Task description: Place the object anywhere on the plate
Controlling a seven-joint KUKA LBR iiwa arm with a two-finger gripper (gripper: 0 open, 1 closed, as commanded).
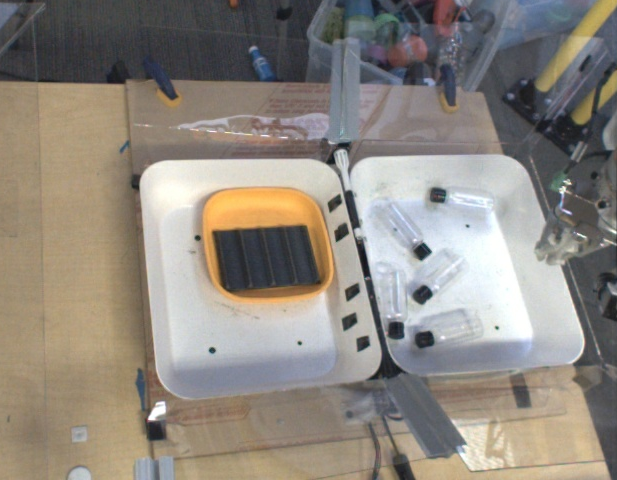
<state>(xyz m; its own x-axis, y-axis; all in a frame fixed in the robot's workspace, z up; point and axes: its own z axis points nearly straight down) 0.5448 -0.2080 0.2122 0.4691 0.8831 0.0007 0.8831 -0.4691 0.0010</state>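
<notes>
The gripper (566,230) sits at the right edge of the camera view, just outside the right rim of the right-hand bin (508,183), over the bench rather than over the bin floor. It appears as a pale metallic block; whether it is open or closed cannot be told from this angle. Nothing is visibly held, and it touches none of the items in the bin.

Contents of the right-hand bin: five clear vials with black caps, all lying on their sides.
- The top vial (462,199) lies near the far wall, cap to the left.
- The second vial (405,230) lies diagonally just left of centre, cap toward the lower right.
- The middle vial (437,275) lies tilted, cap at its lower left end.
- The left vial (392,303) lies close to the divider, cap at the near end.
- The near vial (448,329) lies by the front wall, cap to the left.
The vials are separate from one another, with the left and middle ones near each other.

The left-hand bin (178,298) holds the orange plate (220,211), roughly centred and toward the far side. A dark ribbed block (266,257) lies flat on the plate, covering most of its floor. No vial rests on the plate.

The raised divider (348,258) between the bins carries a row of small black marks.

Beyond the bench, a clear tub (413,18) of coloured items stands at the top of the view.
</notes>
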